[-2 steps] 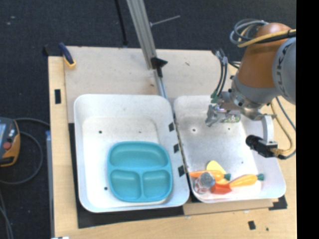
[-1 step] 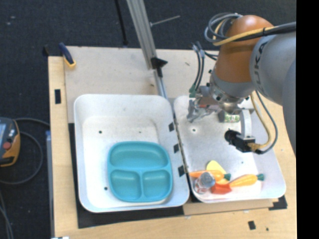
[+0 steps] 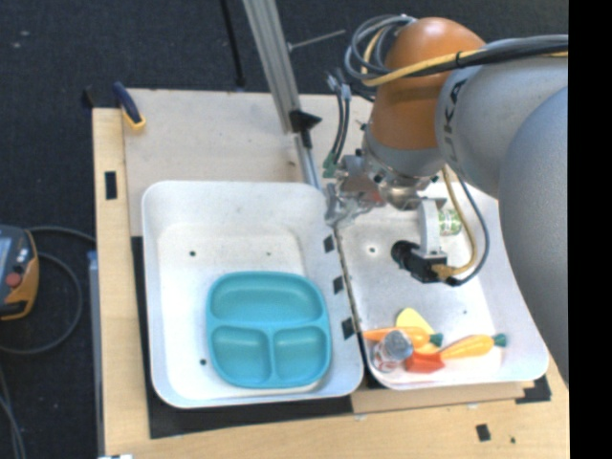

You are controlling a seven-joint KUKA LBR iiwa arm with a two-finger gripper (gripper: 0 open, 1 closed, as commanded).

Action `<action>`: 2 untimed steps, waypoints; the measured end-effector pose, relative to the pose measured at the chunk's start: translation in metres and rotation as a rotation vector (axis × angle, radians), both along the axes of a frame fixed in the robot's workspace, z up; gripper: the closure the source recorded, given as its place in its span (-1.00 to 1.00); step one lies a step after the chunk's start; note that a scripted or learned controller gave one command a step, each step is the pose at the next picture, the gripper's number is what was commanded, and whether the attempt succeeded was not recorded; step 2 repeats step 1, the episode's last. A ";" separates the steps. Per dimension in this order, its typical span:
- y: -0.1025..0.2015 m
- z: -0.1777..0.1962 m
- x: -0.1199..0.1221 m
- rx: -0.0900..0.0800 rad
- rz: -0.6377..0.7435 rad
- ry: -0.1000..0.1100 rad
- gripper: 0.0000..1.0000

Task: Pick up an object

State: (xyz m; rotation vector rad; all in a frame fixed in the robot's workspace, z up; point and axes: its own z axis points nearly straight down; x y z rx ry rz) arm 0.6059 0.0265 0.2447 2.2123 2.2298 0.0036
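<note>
On the far left, beyond the bench edge, an orange-and-grey handheld device (image 3: pixel 14 271) with a black cable lies on the dark floor; on the pale wooden bench (image 3: pixel 115 352) itself, near its far left corner, rests a small tool with a yellow tip and a blue handle (image 3: pixel 128 105). Next comes the left shallow white plastic bin (image 3: pixel 177 213); in its near right part sits a turquoise plastic tray with three compartments (image 3: pixel 269 330), lying flat, one long section toward the back and two smaller ones toward the front. Between the bins, at the back, a silver aluminium post (image 3: pixel 274 60) leans up and away, topped by a small checkered marker. The right shallow white bin (image 3: pixel 373 251) touches the left one along their shared rim; at its near edge lies a cluster of small toy objects: a round grey-and-red item (image 3: pixel 391 351), a yellow wedge-shaped piece (image 3: pixel 412 321) just behind it, a red piece (image 3: pixel 426 360) beside it, and an orange carrot-shaped toy with a green tip (image 3: pixel 469 346) farthest right, all close together or touching. Above the far part of this bin hangs the grey arm with its orange band (image 3: pixel 426 60); the gripper (image 3: pixel 346 199) sits over the bin's far left corner, well apart from the cluster; whether its fingers are apart or together cannot be told. A black part (image 3: pixel 413 260) hangs under the wrist on a cable.
</note>
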 end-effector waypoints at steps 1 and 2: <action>0.051 -0.011 0.004 -0.001 -0.001 0.001 1.00; 0.051 -0.011 0.004 -0.001 -0.001 0.001 1.00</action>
